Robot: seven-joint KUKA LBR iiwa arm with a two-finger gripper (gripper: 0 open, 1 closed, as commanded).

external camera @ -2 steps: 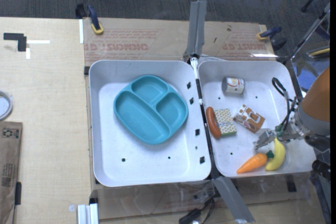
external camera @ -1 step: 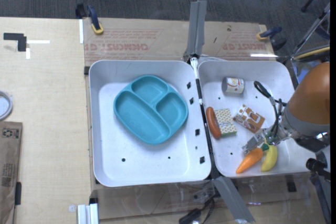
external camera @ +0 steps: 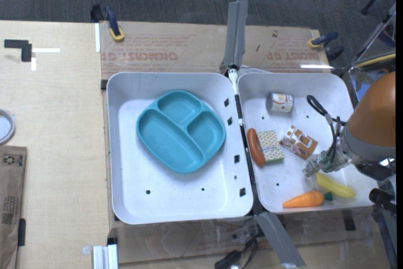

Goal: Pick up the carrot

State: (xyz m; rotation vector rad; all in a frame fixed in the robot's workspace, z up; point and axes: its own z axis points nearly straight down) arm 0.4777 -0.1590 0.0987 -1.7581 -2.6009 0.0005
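Observation:
The orange carrot [external camera: 304, 200], with a green stub at its right end, lies near the front edge of the right bin [external camera: 277, 189]. My gripper [external camera: 318, 165] hangs low over the right side of that bin, a short way behind and to the right of the carrot and apart from it. It sits just above the left end of a yellow banana [external camera: 337, 187]. Nothing shows in its grasp. The grey arm with its orange band [external camera: 376, 113] comes in from the right.
The right bin also holds a red sausage [external camera: 255, 146], a patterned green-edged block [external camera: 271, 147], a brown snack packet [external camera: 298, 142], a small can [external camera: 280, 102] and a black utensil [external camera: 317, 105]. A blue divided plate [external camera: 181, 130] lies in the left bin [external camera: 126, 198].

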